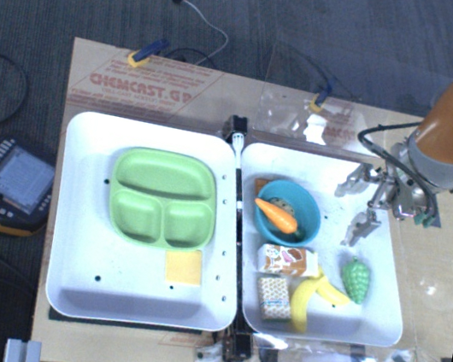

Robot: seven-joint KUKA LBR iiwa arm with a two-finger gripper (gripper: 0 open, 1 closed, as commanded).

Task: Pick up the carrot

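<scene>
Your pincer (360, 210) hangs apart, holding nothing. Approach step, I judge: move it left over the carrot (277, 216) in the blue bowl (307, 225).

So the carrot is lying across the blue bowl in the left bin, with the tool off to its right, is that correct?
Not quite: the camera view shows the carrot across the blue bowl in the right bin, not the left. The tool is indeed off to its right.

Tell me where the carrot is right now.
The carrot lies in the blue bowl in the right-hand bin, near its left wall. A snack box sits just below the bowl, and the gripper is off to its right.
</scene>
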